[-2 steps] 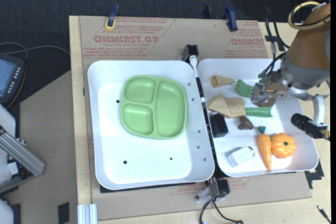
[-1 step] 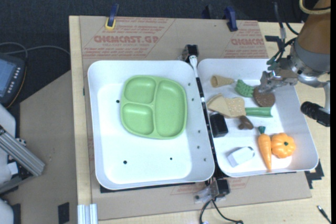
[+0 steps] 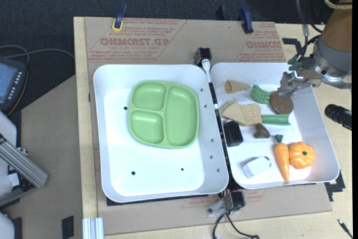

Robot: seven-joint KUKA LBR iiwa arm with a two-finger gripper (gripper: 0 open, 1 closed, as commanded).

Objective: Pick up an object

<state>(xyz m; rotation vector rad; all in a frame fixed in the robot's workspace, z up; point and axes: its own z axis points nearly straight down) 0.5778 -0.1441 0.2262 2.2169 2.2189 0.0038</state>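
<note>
Two bins, one crowded corner

Two shallow white bins sit side by side on the tabletop (image 3: pixel 168 31), and the brown board under them carries red print: "CHEMCAST G.P" reads clearly at the back left, with the same lettering fainter at the back right. Left bin (image 3: pixel 112 137) first, and it holds a big pale green divided plate (image 3: pixel 165 115) with three compartments. Over to the right bin (image 3: pixel 319 120), and it's busy in there! Grey arm (image 3: pixel 335 47) reaching in from the right, fingers (image 3: pixel 289 82) low at the bin's far side, just above a round brown disc (image 3: pixel 281 103); how far apart they stand, I cannot tell, and nothing shows between them. Just beside the disc lies a green knobbly piece (image 3: pixel 259 93), with a tan slab (image 3: pixel 243 113) toward the divider. Near the front, an orange carrot (image 3: pixel 282 160) touches a small orange pumpkin (image 3: pixel 301 155). A white block (image 3: pixel 256 166), a black block (image 3: pixel 232 134) and a tan cone (image 3: pixel 236 86) round it off.
</note>
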